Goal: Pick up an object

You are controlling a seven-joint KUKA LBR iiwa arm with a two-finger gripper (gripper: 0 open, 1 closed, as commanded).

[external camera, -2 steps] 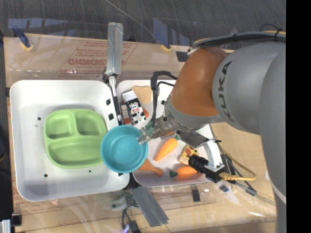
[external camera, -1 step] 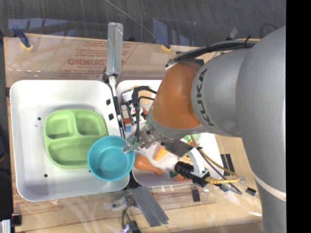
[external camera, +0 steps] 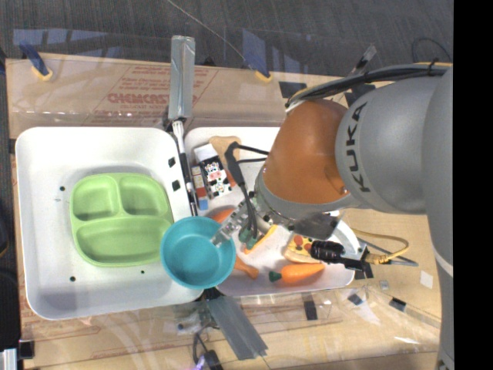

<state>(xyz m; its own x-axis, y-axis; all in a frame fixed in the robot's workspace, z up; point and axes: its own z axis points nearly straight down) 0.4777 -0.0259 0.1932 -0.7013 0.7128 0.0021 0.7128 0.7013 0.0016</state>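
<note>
A teal bowl (external camera: 196,254) hangs over the divider between the two bins, overlapping the front of both. My gripper (external camera: 229,235) reaches down from under the orange band (external camera: 308,156) and is shut on the bowl's right rim, with one finger (external camera: 223,237) showing inside the rim. The wrist hides much of the right bin (external camera: 339,280). Around the gripper lie an orange carrot (external camera: 302,272), another orange piece (external camera: 246,269) and a yellow piece (external camera: 296,245).
A green divided plate (external camera: 122,218) lies in the left bin (external camera: 46,168). At the back of the right bin sit a white patterned bottle (external camera: 212,173) and a tan wooden piece (external camera: 223,142). A grey bar (external camera: 182,79) rises between the bins.
</note>
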